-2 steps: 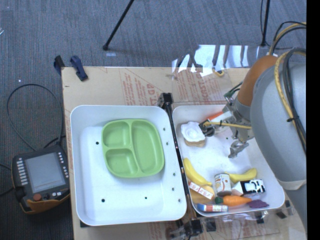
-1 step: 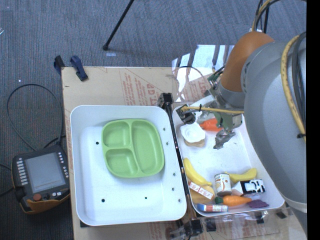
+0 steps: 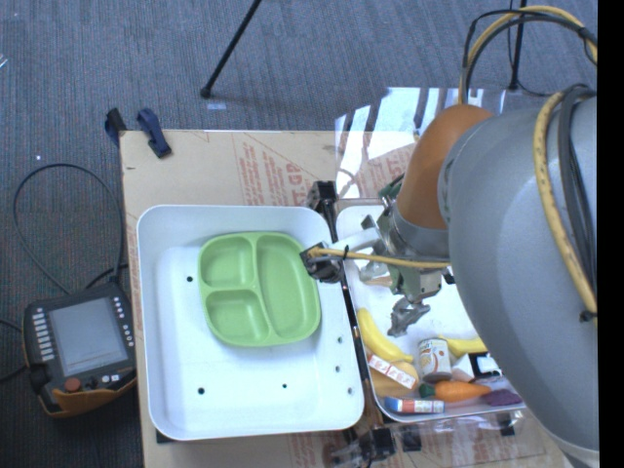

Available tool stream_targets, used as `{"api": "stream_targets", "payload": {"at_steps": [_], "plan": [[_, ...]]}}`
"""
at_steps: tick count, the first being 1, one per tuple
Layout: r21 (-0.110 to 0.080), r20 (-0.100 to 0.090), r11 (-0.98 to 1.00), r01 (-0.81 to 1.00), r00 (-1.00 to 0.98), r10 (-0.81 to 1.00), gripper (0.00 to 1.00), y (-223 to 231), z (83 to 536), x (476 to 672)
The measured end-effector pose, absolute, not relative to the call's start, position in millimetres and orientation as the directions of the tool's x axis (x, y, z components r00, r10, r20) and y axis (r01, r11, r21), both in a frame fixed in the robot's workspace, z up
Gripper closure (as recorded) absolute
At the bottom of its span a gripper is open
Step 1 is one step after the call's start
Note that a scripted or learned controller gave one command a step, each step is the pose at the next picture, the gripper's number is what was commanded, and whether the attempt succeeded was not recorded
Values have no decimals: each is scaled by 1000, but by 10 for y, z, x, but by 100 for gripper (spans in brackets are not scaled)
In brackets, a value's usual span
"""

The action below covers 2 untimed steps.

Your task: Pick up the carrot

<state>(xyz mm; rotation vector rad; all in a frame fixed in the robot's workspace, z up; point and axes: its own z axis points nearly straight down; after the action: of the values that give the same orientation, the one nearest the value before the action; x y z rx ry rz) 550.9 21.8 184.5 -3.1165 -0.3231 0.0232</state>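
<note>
**A:** Carrot lies in the right bin, near its front edge, flat on the bottom, with the orange body pointing to the left. Just behind it stands a small can, and just in front of it lies a marker-like tube. A banana lies to its left, and a dark purple thing is beside its right end.

**B:** And where is the claw compared to it?

**A:** The claw hangs over the same bin, but farther back and a little to the left of the carrot, more above the banana than above the carrot. It holds nothing. I think the fingers are a little apart, but they are small and dark here, so I cannot tell this for sure.

**B:** What can go wrong from here?

**A:** In my judgement, the main danger is the crowding. If the claw goes straight down from where it hangs, it can meet the banana or the can and not the carrot. Also, the can touches or almost touches the carrot, so one finger can land on the can and push it over. The carrot is round and smooth, so it may slip out of a grip that is off-centre. The big grey arm covers part of the bin, so things under it are hidden from me.

**B:** And the left bin?

**A:** It holds a green divided plate, well apart from the carrot.
</note>
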Motion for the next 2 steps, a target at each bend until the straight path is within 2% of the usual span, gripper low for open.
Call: {"api": "stream_targets", "payload": {"at_steps": [1, 2], "plan": [[-6, -10, -934, 356, 934, 356, 0, -406, 1833, 6267], [-12, -8, -902, 432, 902, 432, 0, -850, 837, 5517]]}}
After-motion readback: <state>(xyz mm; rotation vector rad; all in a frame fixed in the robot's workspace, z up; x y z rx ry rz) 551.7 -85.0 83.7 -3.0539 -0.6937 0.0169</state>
